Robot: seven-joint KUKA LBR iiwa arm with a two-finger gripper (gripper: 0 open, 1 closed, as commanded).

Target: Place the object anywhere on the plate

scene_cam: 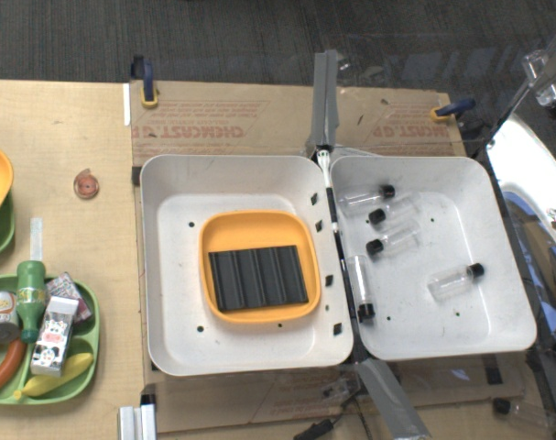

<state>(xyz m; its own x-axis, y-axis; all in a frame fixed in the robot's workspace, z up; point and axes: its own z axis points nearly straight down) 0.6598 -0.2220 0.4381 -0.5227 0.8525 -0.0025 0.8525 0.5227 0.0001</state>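
Vials of clear plastic with black caps, five in all, are scattered loose in the right bin, the bin on the side from which the claw is brought in. One of them is lying against that bin's far wall, away from the claw's approach. The orange plate is seated in the left bin, beyond the vials from the claw's side. A dark ribbed block is already lying flat on it. How far the claw is open, and whether anything is held, cannot be told. The step in hand is judged to be the pick, with no vial yet lifted. A descent onto one free-lying vial is called for next, with the fingers set across its narrow body.
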